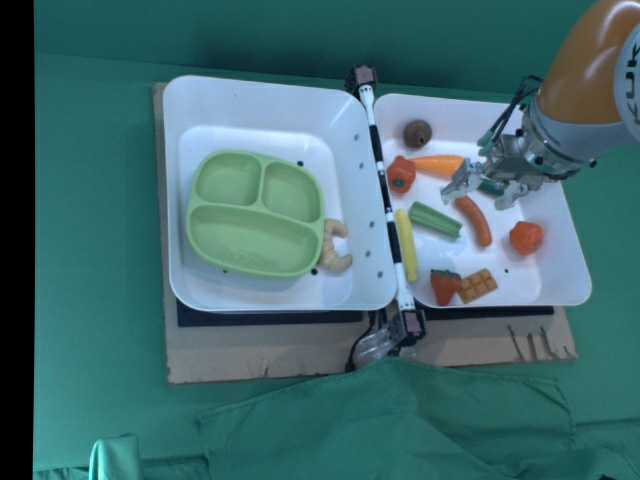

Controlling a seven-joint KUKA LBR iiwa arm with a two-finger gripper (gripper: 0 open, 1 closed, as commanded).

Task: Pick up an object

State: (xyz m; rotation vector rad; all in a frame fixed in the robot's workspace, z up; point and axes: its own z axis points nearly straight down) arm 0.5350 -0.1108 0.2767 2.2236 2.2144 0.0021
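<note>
Gripper (487,181) spread, holding nothing, above sausage (474,220). Best lowered straight toward six o'clock, straddling its middle, clear of carrot (436,165) at nine o'clock.

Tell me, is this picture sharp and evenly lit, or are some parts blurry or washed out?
Camera view: lighting is soft and even, with faint shadows under the green plate; the white bins look bright but keep their edges; the toy foods such as the carrot read clearly; the gripper and arm look slightly soft.
</note>
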